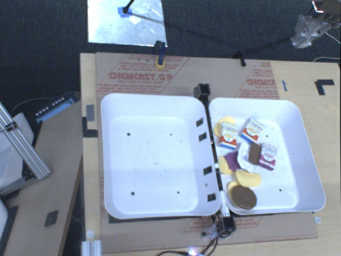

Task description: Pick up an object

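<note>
The right bin (298, 143) holds a small heap of toy food against its left side. Two white cartons with red and blue print (228, 133) (252, 129) lie at the back of the heap. In front of them are a brown bar (254, 153), a purple-printed packet (269, 155), a purple piece (232, 159) and yellow chip-like pieces (249, 179). A round brown cookie (243, 197) sits nearest the bin's front rim. My gripper (308, 31) hangs at the top right corner, far behind the bins and well away from the heap.
The left bin (152, 103) lies beside the right one, joined by a black hinge strip (213, 159). A shiny metal plate (127, 15) lies on the dark floor behind the bench. A yellow clamp (159, 57) stands at the back edge, and an aluminium frame (24, 151) at far left.
</note>
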Controlling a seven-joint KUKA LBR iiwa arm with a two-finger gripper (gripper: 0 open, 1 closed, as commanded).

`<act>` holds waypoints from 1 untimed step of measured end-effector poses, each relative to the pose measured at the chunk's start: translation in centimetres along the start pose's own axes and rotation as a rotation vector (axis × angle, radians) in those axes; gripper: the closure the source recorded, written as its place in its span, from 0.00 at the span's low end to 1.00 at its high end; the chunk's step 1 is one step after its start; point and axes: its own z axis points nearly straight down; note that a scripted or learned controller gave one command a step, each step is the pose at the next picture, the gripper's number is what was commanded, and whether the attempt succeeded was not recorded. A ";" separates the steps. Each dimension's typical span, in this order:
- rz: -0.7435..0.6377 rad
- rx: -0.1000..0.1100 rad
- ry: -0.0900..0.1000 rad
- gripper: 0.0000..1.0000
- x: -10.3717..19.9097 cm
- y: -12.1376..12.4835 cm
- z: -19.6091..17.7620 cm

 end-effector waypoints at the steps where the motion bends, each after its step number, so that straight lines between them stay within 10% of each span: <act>1: 0.000 0.000 0.000 1.00 2.4 0.0 -0.8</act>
